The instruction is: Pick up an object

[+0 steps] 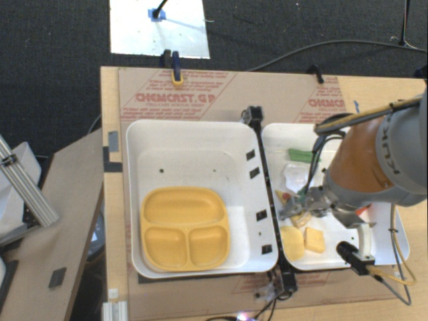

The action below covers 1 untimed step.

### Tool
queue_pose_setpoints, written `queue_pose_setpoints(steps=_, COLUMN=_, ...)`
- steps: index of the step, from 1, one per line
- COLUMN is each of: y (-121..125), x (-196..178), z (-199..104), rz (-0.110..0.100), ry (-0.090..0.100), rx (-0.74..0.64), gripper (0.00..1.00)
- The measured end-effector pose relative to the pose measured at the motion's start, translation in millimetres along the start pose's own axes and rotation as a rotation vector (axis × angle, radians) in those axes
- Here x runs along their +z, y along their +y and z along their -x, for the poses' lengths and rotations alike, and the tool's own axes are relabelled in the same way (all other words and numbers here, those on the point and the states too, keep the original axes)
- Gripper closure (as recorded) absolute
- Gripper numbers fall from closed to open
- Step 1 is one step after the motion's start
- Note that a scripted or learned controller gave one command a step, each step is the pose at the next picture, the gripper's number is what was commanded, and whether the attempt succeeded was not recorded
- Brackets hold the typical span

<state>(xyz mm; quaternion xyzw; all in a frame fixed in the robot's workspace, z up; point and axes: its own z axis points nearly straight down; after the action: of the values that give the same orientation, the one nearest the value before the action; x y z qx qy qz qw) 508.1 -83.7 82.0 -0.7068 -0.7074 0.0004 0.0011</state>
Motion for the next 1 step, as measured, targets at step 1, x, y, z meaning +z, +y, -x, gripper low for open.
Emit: queue_pose_setpoints(steps=1, y=0.9, x=-12.6, z=0.2, rz=0.003, ry=0.0, rx=0.001, gripper=1.0)
